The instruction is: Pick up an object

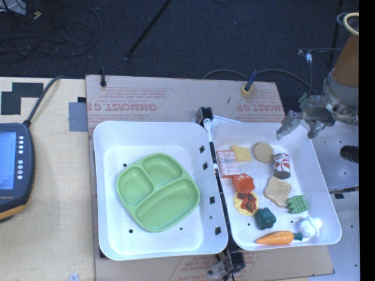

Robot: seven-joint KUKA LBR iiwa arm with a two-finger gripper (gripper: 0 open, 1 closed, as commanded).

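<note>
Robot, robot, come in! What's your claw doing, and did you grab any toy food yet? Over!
Gripper open, nothing between fingers, hovering over right bin's far edge. Toy food untouched; can nearest. Nothing blocking. Green plate in left bin.

A pale wooden bench (pixel 53 227) carries a brown cardboard sheet (pixel 176 101) with two white bins side by side on it, left bin (pixel 111 139) and right bin (pixel 325 209). At the bench's left edge lies what looks like a handheld control pendant (pixel 13 165).
</note>
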